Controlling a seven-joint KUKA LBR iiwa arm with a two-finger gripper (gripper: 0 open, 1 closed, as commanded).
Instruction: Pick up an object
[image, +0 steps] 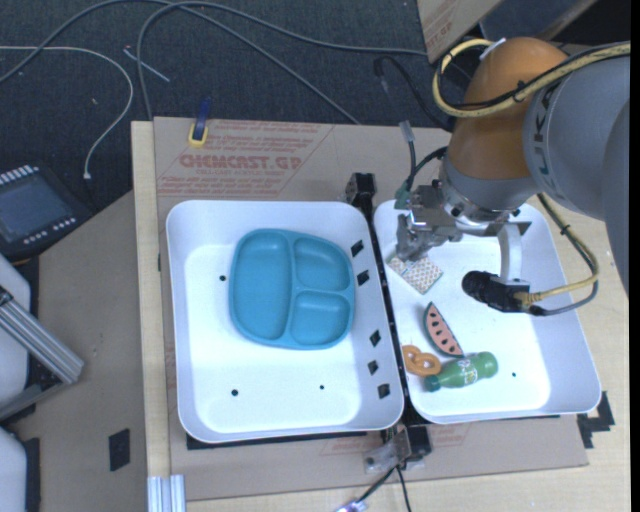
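dark carpet floor (80, 110) strewn with pale cables (120, 60) — tan bench board (250, 150), cardboard box (445, 25) beyond.

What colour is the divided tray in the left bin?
Light blue; the divided tray shows plainly in the camera view, lying in the white left bin.

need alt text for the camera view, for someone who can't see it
A grey and orange robot arm's gripper hangs over a small patterned white item in the right bin, which also holds a watermelon slice toy, an orange piece and a green bottle. The left bin holds a blue divided plate.
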